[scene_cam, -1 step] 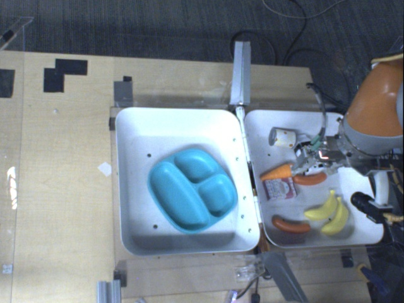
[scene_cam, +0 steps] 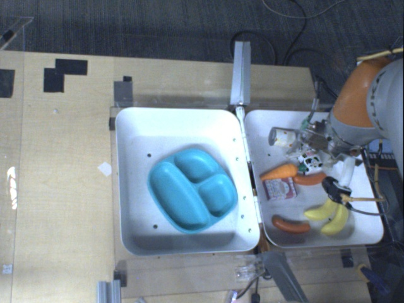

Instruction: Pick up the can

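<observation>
Can [scene_cam: 282, 136], small and silver, sits in the right bin [scene_cam: 262, 120], up near the back wall on the left side. It looks tipped on its side. The gripper [scene_cam: 310, 145] is just beside the can, on the can's right, and low in the bin. It is hard to see if it is touching the can. I cannot tell if the gripper is open or shut, and I cannot see the can inside it. The grey and orange arm [scene_cam: 356, 103] reaches in from the right.

Below the can is a carrot [scene_cam: 281, 171], and under that a pink packet [scene_cam: 279, 188]. Near the front of this bin are a red sausage [scene_cam: 291, 225] and yellow bananas [scene_cam: 328, 214].

The left bin [scene_cam: 136, 169] has a blue plate [scene_cam: 191, 188] with three parts in it.
</observation>
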Controlling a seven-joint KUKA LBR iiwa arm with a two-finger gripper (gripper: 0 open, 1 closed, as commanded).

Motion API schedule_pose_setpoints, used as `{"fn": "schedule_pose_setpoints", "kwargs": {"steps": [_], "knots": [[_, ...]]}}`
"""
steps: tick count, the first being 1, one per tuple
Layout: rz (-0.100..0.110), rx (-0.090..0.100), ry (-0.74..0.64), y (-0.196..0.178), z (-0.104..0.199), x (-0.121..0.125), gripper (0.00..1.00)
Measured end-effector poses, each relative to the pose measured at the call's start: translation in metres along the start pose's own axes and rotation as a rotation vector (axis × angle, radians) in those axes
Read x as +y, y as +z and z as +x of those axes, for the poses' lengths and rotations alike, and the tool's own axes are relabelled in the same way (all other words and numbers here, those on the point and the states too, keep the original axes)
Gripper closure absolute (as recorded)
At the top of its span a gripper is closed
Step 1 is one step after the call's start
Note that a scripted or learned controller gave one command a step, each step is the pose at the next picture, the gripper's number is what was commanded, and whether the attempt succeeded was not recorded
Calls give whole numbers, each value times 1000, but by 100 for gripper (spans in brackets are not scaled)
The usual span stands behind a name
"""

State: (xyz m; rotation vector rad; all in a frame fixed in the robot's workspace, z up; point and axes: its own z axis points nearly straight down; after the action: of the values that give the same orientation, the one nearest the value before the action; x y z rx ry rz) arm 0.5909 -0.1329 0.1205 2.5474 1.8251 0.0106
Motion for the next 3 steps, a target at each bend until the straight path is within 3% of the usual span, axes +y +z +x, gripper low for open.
{"fn": "schedule_pose_setpoints", "kwargs": {"steps": [1, 2, 3], "knots": [[-7, 0, 47, 27, 1, 26, 0], [10, -1, 79, 5, 17, 23, 0], [12, -2, 72, -4, 18, 22, 100]]}}
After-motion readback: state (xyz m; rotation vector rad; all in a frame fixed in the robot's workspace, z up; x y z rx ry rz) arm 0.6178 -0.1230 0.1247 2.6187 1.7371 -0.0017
